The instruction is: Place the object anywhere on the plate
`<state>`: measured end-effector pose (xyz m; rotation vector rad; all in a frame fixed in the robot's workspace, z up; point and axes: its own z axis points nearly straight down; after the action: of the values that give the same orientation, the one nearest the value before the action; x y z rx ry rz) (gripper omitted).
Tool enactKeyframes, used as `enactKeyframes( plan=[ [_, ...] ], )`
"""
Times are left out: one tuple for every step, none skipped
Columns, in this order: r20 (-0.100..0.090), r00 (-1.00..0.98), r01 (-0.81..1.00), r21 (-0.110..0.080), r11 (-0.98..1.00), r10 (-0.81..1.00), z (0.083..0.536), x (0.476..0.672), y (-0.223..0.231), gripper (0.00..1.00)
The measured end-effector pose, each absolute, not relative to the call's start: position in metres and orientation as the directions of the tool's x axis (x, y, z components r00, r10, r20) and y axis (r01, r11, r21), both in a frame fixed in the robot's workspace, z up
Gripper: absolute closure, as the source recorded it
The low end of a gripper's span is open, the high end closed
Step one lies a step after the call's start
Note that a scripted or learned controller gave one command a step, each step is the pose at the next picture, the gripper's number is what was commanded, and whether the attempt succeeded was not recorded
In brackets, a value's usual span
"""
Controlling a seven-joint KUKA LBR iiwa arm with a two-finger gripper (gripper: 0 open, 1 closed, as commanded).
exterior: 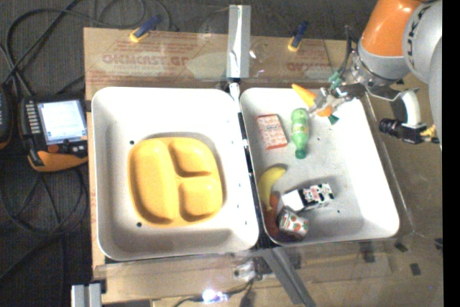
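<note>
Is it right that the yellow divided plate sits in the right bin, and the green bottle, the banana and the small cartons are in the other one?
Not quite. The camera view shows the yellow divided plate in the left bin, not the right. The green bottle, banana and small cartons lie in the right bin.

Bright overhead light, soft shadows, slight blur, bins glary.
</note>
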<state>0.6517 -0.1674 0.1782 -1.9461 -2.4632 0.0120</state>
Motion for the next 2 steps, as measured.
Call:
enactKeyframes(
  plan=[
    [-0.001,-0.002,1.0,-0.008,0.002,1.0,0.19,0.665,-0.123,1.0],
    [-0.002,-0.095,0.995,-0.008,0.095,0.995,0.18,0.656,-0.066,1.0]
  ],
)
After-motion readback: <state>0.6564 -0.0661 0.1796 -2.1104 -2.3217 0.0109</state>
